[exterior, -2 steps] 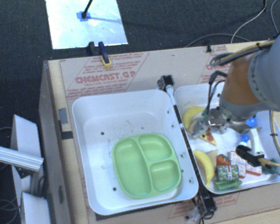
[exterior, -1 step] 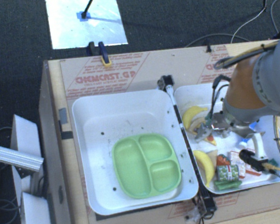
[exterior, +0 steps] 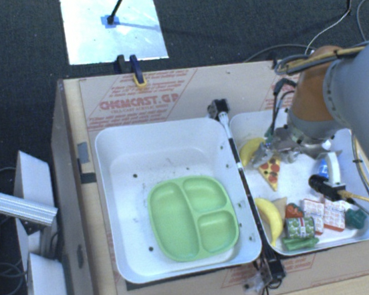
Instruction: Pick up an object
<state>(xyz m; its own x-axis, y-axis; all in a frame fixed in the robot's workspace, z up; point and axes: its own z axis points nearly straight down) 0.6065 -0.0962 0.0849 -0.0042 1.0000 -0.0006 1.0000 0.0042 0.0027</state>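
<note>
Banana (exterior: 270,214) near front, pizza slice (exterior: 271,172) just below end effector (exterior: 274,149), grip unclear.

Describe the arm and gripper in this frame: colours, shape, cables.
The arm is a thick, rounded grey cylinder with an orange band above the wrist. Thin dark cables loop around the wrist. The gripper is a small, dark metallic assembly, too cluttered to make out in detail.
</note>
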